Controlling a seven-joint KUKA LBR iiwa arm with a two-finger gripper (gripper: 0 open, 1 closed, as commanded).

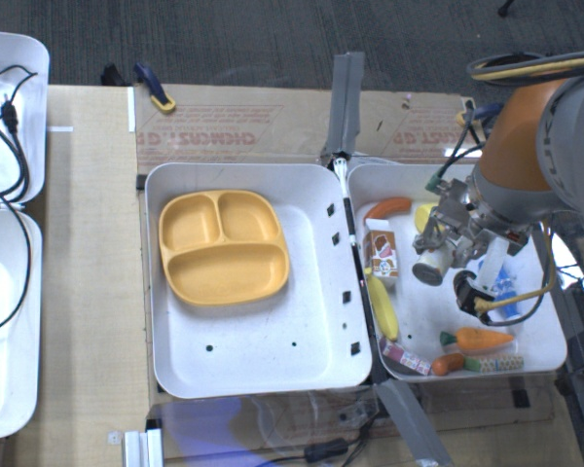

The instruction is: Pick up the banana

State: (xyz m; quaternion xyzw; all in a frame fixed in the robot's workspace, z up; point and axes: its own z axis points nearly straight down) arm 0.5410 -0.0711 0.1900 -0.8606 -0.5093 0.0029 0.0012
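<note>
Hanging over the right bin point(555, 343), the gripper point(438, 251) sits well above the clutter, and from where I stand I can't tell how it is set or whether it has anything in it; the metal parts blur together against the white floor. The banana point(383, 306) lies along the bin's left wall, close against the divider between the two bins, its length running roughly up and down the view. A small brown-and-white carton point(381, 253) stands touching or just beside its upper end, and a pink wrapped bar point(407, 360) lies near its lower tip.

That position is the trouble, I reckon. With the fruit tucked against the wall, one side of the tool may strike the rim or divider coming down, and the curved skin could slip sideways. The carton could be knocked over or caught instead. The arm also has to shift leftward from where it hovers, passing near the orange sausage-shaped toy point(388, 206). The yellow divided plate point(224, 246) in the left bin point(175, 358) looks safely out of reach.
</note>
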